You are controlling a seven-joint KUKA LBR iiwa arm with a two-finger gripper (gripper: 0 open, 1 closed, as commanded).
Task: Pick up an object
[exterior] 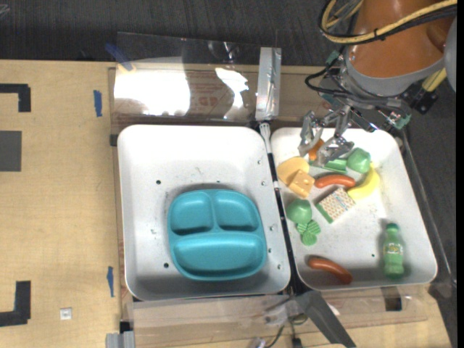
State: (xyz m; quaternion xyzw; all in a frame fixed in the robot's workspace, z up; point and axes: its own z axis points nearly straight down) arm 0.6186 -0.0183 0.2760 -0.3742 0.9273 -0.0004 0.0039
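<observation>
So the gripper (324, 138) is down in the right bin (417, 216) near its back left corner, right over a crowded pile of toy food. Can't tell how the fingers are set; it's all tangled metal from up here.

Just under it there's a small orange piece (314, 153), a yellow cheese wedge (296, 176), a green veggie (357, 159), a yellow banana (368, 185) and a red sausage (334, 182) lying roughly left to right. A checkered cracker box (336, 204) sits tilted mid-bin, with two green leafy bits (302, 220) by the left wall.

Well apart: a green bottle (393, 249) by the right wall, long axis front to back, and another sausage (330, 267) along the front edge. The left bin (138, 194) holds a teal divided tray (215, 232).
</observation>
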